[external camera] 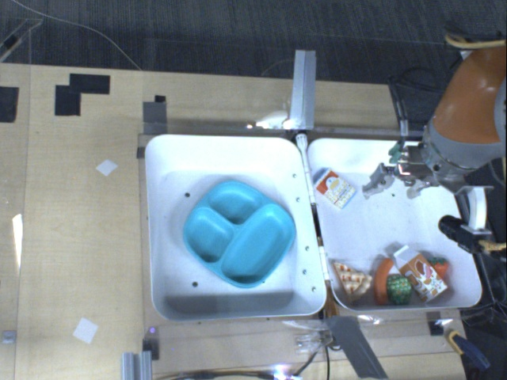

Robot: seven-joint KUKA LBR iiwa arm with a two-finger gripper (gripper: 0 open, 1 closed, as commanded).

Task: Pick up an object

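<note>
My gripper [394, 185] hangs over the upper part of the right bin [467, 236], open, with bare white bin floor between its fingers. A small white and orange carton [335, 188] lies to its left, near the wall between the bins, apart from the fingers. Along the bin's front edge lie a pizza slice toy [351, 278], an orange sausage-shaped piece [383, 275], a green piece [399, 290] and a larger white and orange carton [424, 277].
The left bin [170, 212] holds a blue three-compartment plate [239, 232]. A metal post [304, 85] stands behind the divider between the bins. The arm's orange band [475, 93] is at the right, and cables run along the right side.
</note>
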